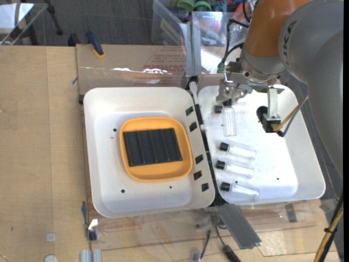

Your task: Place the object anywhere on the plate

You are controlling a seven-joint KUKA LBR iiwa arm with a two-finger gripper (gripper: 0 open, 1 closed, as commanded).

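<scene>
1. Bins side by side on the bench: left bin (103, 195) holds the plate, right bin (305, 184) holds the tubes.
2. Plate (156, 171) is orange-yellow, squarish with rounded corners, sitting flat near the middle of the left bin. It has a dark ribbed panel in its centre, and that's the only thing on it.
3. Right bin has four clear tubes with black caps, all lying down. Far tube (228, 119) lies lengthwise at the far left of that bin, cap pointing away from us.
4. The other three, the near tubes (237, 165), are stacked in a loose column toward the near left, caps on the left end, close to the divider between the bins.
5. Gripper (235, 94) hangs over the far left corner of the right bin, just beside the far tube's cap. Honestly can't tell if it's apart or together, too cluttered up there.
6. Arm (272, 26) comes in from the far right, orange band on top.
</scene>
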